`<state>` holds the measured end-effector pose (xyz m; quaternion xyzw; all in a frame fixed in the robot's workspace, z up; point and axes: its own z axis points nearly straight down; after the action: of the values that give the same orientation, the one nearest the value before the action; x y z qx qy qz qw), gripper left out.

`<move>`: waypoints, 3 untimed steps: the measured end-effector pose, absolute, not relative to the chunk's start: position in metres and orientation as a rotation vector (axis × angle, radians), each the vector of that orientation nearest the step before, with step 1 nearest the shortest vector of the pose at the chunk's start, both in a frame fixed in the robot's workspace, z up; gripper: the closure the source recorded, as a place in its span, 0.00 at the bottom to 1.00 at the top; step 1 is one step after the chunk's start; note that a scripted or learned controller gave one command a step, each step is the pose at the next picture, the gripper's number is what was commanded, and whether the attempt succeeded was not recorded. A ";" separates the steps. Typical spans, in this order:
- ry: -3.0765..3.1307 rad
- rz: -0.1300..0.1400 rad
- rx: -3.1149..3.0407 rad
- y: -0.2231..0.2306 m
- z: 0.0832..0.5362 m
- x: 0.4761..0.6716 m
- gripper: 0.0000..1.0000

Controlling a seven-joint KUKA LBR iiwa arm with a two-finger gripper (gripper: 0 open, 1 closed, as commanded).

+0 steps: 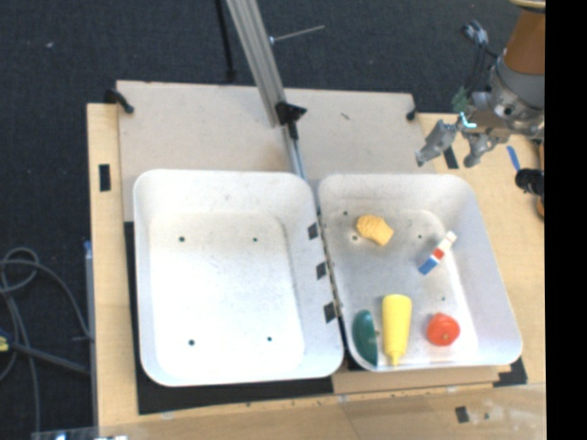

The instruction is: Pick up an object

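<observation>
The right bin (pixel 477 236) holds several objects. A yellow-orange lumpy piece (pixel 374 230) lies near its back left. A small white, red and blue item (pixel 437 254) sits toward the right. Along the front edge lie a dark green piece (pixel 366 335), a yellow bottle-shaped object (pixel 396 326) and a red round object (pixel 443 330). My gripper (pixel 453 148) hangs above the bench just behind the right bin's back right corner, open, with nothing between its fingers.
The left bin (pixel 156 273) stands beside the right one. A slanted metal rail (pixel 261 58) runs from the top of the view down to the gap between the bins. Cables lie on the dark floor at the left.
</observation>
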<state>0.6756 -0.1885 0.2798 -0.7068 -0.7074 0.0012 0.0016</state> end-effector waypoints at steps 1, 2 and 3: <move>-2.228 0.004 -2.219 -0.189 0.283 0.676 0.00; -2.219 0.007 -2.222 -0.199 0.236 0.679 0.00; -2.218 0.007 -2.223 -0.203 0.173 0.679 0.00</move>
<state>0.6795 -0.2031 0.1735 -0.7079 -0.7063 0.0023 0.0008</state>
